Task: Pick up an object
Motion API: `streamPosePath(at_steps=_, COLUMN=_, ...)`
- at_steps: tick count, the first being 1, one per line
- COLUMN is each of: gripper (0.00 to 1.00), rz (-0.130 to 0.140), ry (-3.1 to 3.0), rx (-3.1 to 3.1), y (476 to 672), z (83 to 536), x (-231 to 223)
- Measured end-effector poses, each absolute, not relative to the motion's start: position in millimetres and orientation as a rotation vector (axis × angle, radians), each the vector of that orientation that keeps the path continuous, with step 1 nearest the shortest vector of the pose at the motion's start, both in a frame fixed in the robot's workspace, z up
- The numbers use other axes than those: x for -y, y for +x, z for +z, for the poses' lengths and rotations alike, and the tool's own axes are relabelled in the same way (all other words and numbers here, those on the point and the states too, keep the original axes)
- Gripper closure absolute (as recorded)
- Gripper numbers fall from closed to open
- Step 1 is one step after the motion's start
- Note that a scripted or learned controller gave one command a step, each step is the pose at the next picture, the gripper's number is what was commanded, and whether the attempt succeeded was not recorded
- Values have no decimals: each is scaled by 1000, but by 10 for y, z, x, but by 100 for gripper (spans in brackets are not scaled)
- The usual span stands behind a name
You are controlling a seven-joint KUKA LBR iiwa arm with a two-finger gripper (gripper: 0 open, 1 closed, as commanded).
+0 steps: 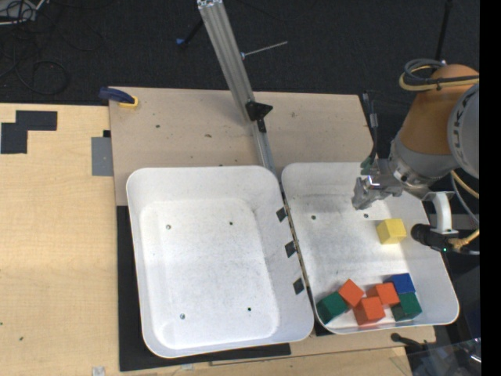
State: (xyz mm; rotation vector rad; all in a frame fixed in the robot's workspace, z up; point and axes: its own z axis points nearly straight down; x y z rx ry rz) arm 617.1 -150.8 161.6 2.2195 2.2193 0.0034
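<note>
Arm comes in from right, mostly cut off by frame edge, orange band visible. Gripper (366, 194) hangs over right bin (329, 180), upper part, near yellow cube (391, 230) but apart from it. Nothing visible between fingers; how far open, can't tell, too small and blurry. Other blocks huddled at bin's near edge: orange blocks (369, 301), green ones (334, 306), blue one (401, 283) partly hidden. Left bin (156, 186) alongside.
</note>
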Motion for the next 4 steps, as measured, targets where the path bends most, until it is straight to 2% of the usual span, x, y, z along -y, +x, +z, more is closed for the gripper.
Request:
streamPosePath(at_steps=1, gripper=100, rz=2, ry=2223, rx=-2217, y=6076, z=2123, x=1533)
streamPosePath(at_steps=2, gripper=100, rz=0, ry=2222, rx=-2221, y=6077, z=2223, x=1543)
streamPosePath(at_steps=4, gripper=100, rz=-1, ry=2220, rx=-2229, y=6043, z=2370, x=577)
